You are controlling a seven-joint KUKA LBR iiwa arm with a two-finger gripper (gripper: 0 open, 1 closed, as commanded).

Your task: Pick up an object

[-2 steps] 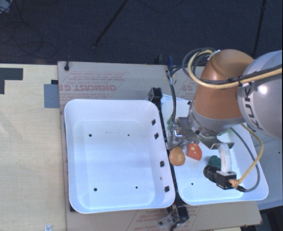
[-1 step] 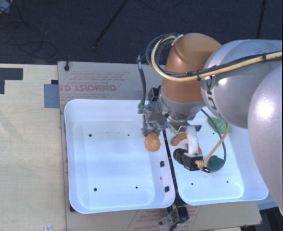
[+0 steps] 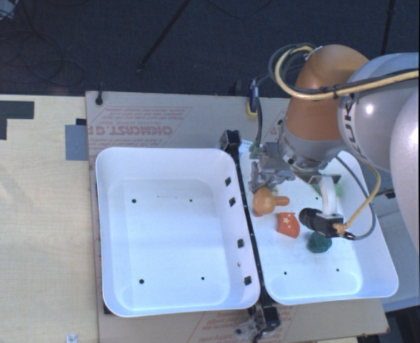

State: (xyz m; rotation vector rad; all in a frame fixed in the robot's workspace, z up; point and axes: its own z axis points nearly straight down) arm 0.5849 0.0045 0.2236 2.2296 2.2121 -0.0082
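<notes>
Right bin (image 3: 324,281), contents:
- Tan toy (image 3: 267,202) at ten o'clock, just under the gripper (image 3: 266,183) and probably its chosen target. Claw open or closed: could not be told.
- Red piece (image 3: 288,225) at the toy's four o'clock.
- Green lump (image 3: 319,244) further along the same line.

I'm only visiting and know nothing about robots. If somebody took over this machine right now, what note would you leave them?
Gripper: low over the right bin, near its far left corner, close by the tan pear-shaped object. Whether it is open or shut cannot be told. Nothing is visibly held.
Things: the tan pear-shaped object, a red-orange piece and a dark green lump all lie in the right bin.
Done: nothing lifted yet.
Left: grasp one object and raise it clear.
</notes>
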